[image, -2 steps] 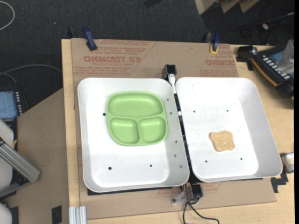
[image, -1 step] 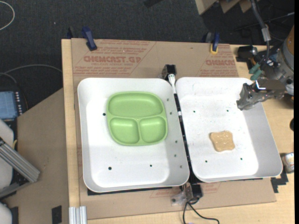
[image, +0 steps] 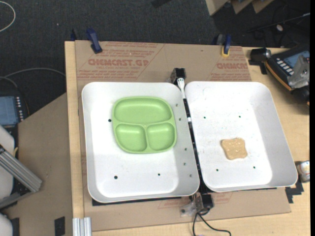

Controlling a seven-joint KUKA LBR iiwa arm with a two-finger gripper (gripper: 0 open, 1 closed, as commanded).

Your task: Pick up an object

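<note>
"chemcast" printed on brown board (image: 120, 58)

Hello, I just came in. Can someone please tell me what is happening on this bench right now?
Nothing is being handled at this moment. Two shallow white bins sit side by side on the bench. The left bin holds a green divided plate, lying flat in its upper half. The right bin holds a small tan, toast-shaped piece toward its lower middle. Both things rest untouched, so the pick-up has not yet been made.
</note>
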